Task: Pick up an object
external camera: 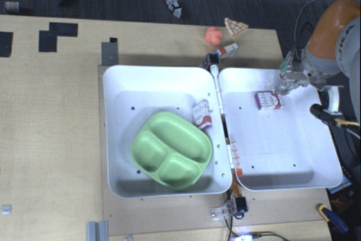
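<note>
Bench: pale wood top point(51, 121) carrying two shallow white bins side by side, seen from above at a slant.
Left bin point(121, 79): holds a green divided plate point(172, 148), three compartments, tilted, lying toward the near side. A small red-and-white packet point(202, 114) sits just beside the plate's far right edge, close to the wall shared with the other bin.
Right bin point(282, 169): holds a small red-and-white box point(267, 100) lying flat in the far part of the bin floor.
Arm point(333, 36): grey with an orange band, reaching in from the right over the right bin's far right corner.
Gripper point(285, 83): low over the far right part of the right bin, tips just beside the right end of the small box. Finger spread: cannot tell, too small and blurred. Nothing visibly lifted.
Beyond the bins: pink ball point(213, 36), a triangular wedge point(236, 26) and a small tube point(227, 51) on the bench's far edge.
</note>
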Robot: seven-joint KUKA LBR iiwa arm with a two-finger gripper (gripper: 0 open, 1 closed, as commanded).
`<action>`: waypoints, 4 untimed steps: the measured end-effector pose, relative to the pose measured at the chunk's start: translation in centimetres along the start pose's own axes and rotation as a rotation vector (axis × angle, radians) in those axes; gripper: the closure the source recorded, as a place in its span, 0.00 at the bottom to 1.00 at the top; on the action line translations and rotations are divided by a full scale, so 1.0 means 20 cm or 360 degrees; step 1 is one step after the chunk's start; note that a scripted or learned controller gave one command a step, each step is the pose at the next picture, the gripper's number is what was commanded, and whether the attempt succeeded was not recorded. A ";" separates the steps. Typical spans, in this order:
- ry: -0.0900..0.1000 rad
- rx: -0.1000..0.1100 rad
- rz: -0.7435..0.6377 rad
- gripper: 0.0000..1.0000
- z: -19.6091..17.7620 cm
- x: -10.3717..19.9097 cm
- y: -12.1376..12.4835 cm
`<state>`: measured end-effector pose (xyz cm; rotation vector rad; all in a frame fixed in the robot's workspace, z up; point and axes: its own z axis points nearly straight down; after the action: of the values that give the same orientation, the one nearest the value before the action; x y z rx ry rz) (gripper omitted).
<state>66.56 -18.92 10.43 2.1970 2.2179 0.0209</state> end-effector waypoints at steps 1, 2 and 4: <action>0.0000 0.0001 -0.0001 0.00 0.00 0.00 0.00; -0.0002 -0.0009 -0.0006 1.00 -0.06 0.00 0.01; 0.0002 0.0009 0.0013 0.00 0.06 0.10 -0.32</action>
<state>60.21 -17.01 9.11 2.2097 2.2126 0.0158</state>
